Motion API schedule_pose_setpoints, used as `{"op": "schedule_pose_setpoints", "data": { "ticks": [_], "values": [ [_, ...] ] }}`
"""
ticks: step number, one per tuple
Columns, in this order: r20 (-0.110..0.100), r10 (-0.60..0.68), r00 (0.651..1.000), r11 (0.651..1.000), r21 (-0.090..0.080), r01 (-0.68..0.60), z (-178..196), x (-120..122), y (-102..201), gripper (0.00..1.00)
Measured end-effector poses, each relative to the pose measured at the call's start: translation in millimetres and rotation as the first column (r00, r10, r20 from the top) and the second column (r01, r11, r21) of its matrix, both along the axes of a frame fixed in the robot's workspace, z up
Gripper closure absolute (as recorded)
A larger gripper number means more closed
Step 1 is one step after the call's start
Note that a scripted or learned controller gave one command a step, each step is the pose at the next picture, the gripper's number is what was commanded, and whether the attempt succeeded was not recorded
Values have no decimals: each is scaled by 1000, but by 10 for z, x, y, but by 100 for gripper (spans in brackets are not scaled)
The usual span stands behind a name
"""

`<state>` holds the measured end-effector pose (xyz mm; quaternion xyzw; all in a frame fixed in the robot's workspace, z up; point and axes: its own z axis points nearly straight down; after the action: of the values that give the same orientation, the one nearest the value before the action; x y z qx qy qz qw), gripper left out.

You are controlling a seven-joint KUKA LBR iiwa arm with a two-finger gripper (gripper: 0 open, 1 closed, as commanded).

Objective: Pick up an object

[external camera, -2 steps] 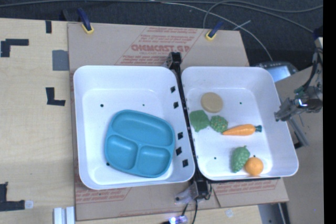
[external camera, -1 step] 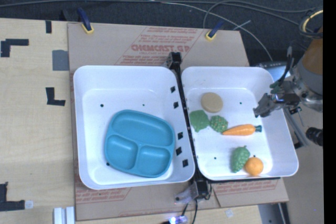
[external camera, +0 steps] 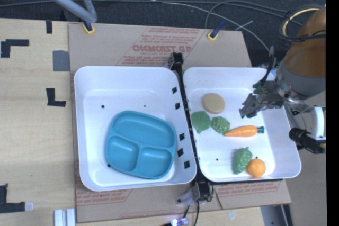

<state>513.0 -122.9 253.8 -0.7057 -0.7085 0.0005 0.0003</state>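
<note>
Over the right bin (external camera: 275, 166), the pincer (external camera: 250, 108) is hovering released and grasping nothing, sitting just above the toy carrot (external camera: 242, 132), so the pick is not yet starting.

Two bins (external camera: 85, 87), one tray (external camera: 140, 144), six foods (external camera: 243, 132)

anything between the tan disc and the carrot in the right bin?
Camera view: bare white bin floor between the tan disc and the carrot. The green pieces sit just left of that line.

Red print "CHEMCAST GP" repeats on cardboard sheet (external camera: 159, 45), up-left of gripper (external camera: 253, 106); remaining print illegible.
</note>
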Motion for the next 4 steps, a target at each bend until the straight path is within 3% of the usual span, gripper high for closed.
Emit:
{"op": "schedule_pose_setpoints", "data": {
  "ticks": [4],
  "values": [
    [-1, 3, 1000, 1000, 1, -3, -82, 293, 1842, 100]
  ]
}}
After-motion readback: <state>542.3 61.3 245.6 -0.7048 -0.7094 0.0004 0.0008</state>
